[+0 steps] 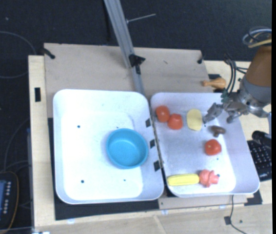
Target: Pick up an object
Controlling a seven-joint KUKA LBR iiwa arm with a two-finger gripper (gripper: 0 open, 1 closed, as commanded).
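Gripper (pixel 222 112) spread open, empty, hovered over right bin (pixel 240 179) above small brown object (pixel 218 129), beside yellow piece (pixel 194 120). Best descended straight, centred on brown object, closed only once low.

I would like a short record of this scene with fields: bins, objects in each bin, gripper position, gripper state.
bins: left bin and right bin, side by side
left bin contents: blue bowl
right bin contents: two red pieces, pale yellow piece, red ball, small brown piece, yellow banana-like piece, pink piece
gripper position: gripper over the right bin's upper right part, near the pale yellow piece
gripper state: open, holding nothing
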